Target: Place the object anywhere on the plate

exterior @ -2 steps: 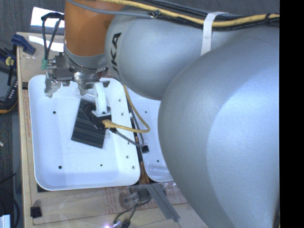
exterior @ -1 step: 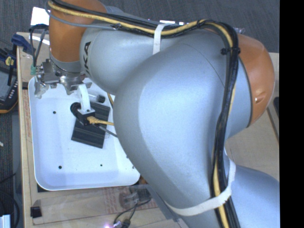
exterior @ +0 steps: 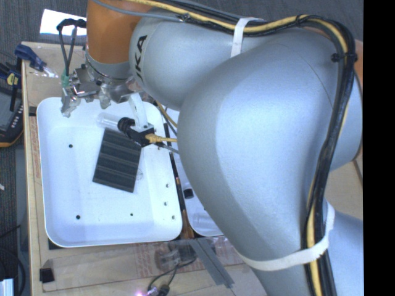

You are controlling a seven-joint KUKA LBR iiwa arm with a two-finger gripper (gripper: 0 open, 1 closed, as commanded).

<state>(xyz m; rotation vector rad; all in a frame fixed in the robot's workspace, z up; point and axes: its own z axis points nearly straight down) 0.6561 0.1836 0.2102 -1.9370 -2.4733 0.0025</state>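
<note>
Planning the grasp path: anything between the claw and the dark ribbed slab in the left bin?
Nothing visible. The claw hangs over the left bin's far corner; the slab lies flat mid-bin, bare floor between them. The arm covers most of the right bin.

The slab (exterior: pixel 117 160) lies in the left bin (exterior: pixel 62 190).

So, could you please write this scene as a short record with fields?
left bin: white, shallow
contents: one dark ribbed slab, lying flat near the middle of the left bin
pincer: at the far edge of the left bin, apart from the slab
right bin: mostly hidden under the arm
</note>
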